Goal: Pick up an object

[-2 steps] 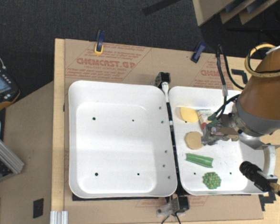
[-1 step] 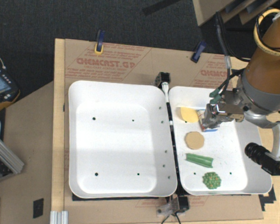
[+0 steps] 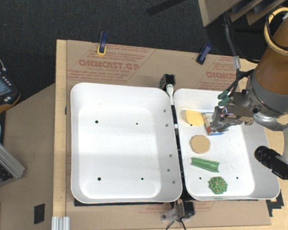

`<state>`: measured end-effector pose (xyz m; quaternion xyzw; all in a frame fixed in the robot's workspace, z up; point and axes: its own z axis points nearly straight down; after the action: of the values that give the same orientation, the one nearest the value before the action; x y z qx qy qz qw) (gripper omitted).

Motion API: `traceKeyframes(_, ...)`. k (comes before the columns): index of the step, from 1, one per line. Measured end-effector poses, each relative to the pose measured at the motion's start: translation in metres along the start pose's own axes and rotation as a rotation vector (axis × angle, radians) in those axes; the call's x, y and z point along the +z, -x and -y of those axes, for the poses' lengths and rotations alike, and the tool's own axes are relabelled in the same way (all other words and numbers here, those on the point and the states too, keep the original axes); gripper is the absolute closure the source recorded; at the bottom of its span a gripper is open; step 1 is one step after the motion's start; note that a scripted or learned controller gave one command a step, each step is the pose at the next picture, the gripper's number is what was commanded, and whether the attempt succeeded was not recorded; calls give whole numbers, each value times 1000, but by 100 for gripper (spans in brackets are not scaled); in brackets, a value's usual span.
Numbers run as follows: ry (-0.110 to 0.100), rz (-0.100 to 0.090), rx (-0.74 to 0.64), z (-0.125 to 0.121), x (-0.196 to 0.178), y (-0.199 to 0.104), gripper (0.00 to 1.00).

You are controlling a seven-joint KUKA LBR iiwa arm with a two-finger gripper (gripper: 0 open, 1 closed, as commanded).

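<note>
In the right bin [image 3: 248, 166] the gripper [image 3: 215, 126] is seen low at the yellow piece [image 3: 194, 118], which lies just beside it at nine o'clock, the tan disc [image 3: 200, 144] being placed near at seven o'clock, while the hand's state cannot be told.

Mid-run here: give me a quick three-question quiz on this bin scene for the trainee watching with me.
1. True or false: the round tan disc lies in the right bin.
2. Which item lies nearest the bench's front edge? A) yellow block B) green pod C) bumpy green ball
3. Fill in: the gripper hangs just to the ____ of the yellow block in the camera view.

Key: 1 true; 2 C; 3 right.
</note>
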<state>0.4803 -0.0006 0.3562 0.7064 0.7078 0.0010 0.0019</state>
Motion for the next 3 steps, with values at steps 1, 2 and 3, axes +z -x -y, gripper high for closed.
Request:
traceKeyframes(1,2,1,-1,-1,-10,0,100)
traceKeyframes(2,5,2,-1,-1,-20,0,100)
traceKeyframes(3,7,3,-2,-2,-30,0,100)
